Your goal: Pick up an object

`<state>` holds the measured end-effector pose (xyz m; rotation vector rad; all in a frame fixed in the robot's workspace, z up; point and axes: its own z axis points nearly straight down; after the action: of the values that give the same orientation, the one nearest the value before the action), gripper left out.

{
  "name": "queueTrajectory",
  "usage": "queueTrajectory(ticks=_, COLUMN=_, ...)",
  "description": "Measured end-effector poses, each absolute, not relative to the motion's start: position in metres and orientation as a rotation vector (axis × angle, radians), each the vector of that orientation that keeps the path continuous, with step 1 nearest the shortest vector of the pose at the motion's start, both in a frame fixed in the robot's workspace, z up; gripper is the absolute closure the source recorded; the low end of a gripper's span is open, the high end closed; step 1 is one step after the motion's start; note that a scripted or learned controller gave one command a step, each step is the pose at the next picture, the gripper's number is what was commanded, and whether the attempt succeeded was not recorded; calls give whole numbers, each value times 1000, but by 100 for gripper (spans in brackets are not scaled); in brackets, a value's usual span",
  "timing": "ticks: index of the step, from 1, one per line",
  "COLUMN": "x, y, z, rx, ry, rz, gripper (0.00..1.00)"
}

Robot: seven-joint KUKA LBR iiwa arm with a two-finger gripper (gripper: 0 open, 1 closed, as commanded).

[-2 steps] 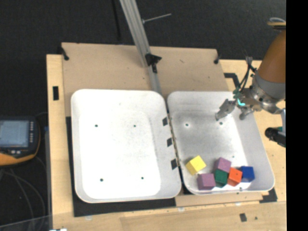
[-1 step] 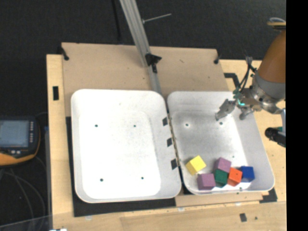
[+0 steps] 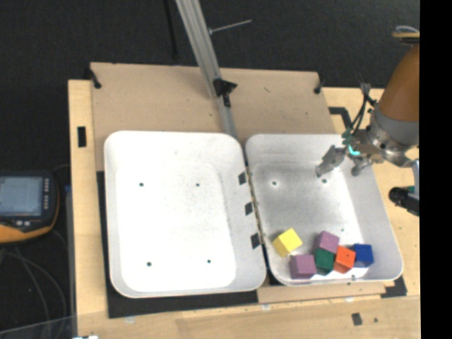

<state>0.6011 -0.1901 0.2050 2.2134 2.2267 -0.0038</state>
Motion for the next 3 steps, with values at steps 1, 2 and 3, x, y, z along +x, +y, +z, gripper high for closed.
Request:
queueTrajectory(ticks=1, x=601, y=-190, z=205, rx=2213, ry=2227, rz=-4, gripper=0)
queueTrajectory(ticks=2, x=601, y=-190, z=205, rx=2213, ry=2227, rz=-4, gripper=0)
queueTrajectory(ticks=3, x=601, y=-190, z=205, rx=2213, ry=2227, rz=-4, gripper=0)
